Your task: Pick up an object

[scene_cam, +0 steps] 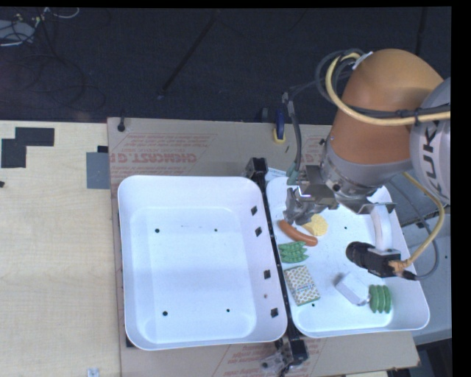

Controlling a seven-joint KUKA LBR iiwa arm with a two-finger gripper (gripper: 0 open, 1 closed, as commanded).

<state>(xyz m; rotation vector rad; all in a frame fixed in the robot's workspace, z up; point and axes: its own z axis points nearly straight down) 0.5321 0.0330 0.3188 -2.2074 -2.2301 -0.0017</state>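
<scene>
The gripper (298, 208), jaw state indeterminate, hangs over the orange sausage-shaped toy (297, 233); toy axis runs ten-to-four o'clock.

Pale wooden bench (51, 258) at left, brown cardboard sheet (191, 143) beneath, dark floor (147, 59) with cables (44, 18) far behind.

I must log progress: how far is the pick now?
Done: the two-finger gripper is down in the right white bin, above the orange sausage-shaped toy and the small yellow piece. In hand: nothing visibly held. Left: grasping and lifting; the checkered packet and other items lie there.
</scene>
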